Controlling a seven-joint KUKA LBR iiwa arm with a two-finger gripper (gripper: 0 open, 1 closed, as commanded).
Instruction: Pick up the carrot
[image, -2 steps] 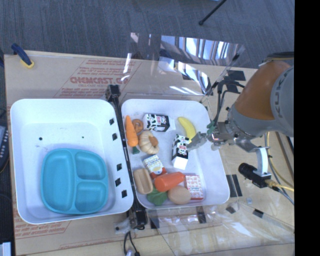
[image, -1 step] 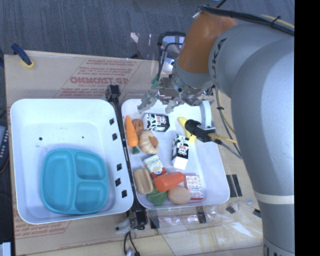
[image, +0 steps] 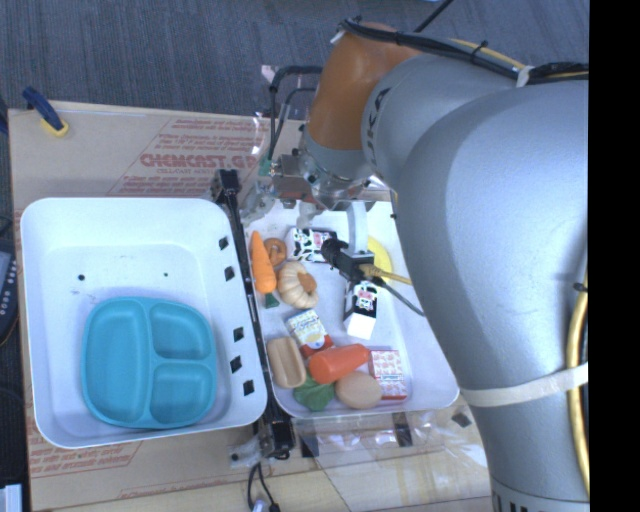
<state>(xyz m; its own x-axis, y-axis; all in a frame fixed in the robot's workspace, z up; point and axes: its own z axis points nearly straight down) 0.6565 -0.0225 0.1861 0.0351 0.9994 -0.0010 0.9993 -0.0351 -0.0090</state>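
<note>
1. The carrot (image: 262, 263) lies in the right bin (image: 425, 345), hard against its 9 o'clock wall and running roughly 12 to 6. The gripper (image: 312, 212) hangs at the carrot's 1 o'clock, over the bin's far end. From where I stand I cannot tell whether the jaws are apart or together.
2. That wall is the worry, I'd say. There is little room for a jaw on that side, so a descent may strike the rim or push the carrot away.
3. A ridged bread roll (image: 297, 285) sits just beside the carrot at its 4 o'clock and could get pinched along with it.
4. An orange-red vegetable (image: 338, 362) towards 5 o'clock looks similar enough to be picked by mistake.
</note>
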